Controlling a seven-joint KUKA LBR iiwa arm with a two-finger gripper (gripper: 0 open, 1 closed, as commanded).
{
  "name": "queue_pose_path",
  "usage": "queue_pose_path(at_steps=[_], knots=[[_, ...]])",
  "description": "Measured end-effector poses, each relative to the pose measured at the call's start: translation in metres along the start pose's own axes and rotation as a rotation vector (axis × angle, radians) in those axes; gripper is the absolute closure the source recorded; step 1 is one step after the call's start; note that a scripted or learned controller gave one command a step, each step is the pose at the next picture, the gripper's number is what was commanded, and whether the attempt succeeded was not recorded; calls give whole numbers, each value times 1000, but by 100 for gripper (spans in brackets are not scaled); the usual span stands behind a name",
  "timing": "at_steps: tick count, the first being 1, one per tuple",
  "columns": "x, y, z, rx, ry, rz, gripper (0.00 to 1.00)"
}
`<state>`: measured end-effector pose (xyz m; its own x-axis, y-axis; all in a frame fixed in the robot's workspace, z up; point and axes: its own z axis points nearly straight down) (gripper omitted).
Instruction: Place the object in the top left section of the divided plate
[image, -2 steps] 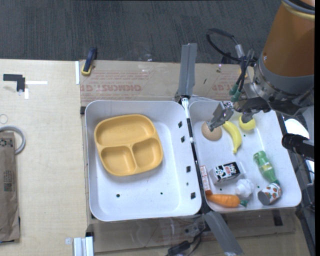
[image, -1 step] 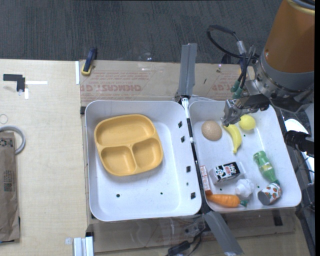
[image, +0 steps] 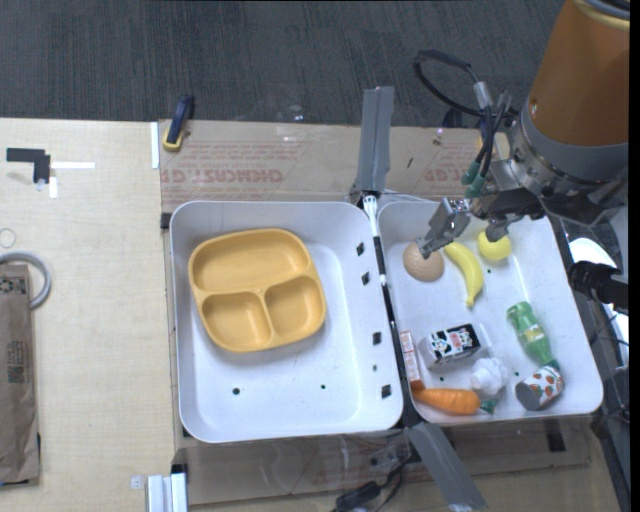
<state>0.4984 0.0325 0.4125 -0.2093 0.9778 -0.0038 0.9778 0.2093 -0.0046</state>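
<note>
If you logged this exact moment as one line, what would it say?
tool: over right bin, above egg | banana: beside egg | divided plate: left bin, holds nothing | placing: not yet done

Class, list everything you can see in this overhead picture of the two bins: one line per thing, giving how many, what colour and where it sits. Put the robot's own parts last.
Bins: 2, white, side by side on the bench.
Divided plate: 1, yellow, in the left bin, three sections.
Egg-like object: 1, tan, right bin, upper left, at the gripper's tip.
Banana: 1, yellow, right bin, beside the egg-like object.
Lemon: 1, yellow, right bin, top.
Bottle: 1, green, right bin, right side.
Milk carton: 1, black and white, right bin, middle.
Carrot: 1, orange, right bin, bottom edge.
Gripper: 1, grey, above the egg-like object.
Arm: 1, grey with orange band, entering top right.
</note>
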Motion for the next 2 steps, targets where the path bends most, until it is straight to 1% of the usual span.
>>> queue_pose_path(at_steps=[1,2], knots=[[-41,68,-28,-2,2,10,0],[-81,132,-28,-2,1,-25,0]])
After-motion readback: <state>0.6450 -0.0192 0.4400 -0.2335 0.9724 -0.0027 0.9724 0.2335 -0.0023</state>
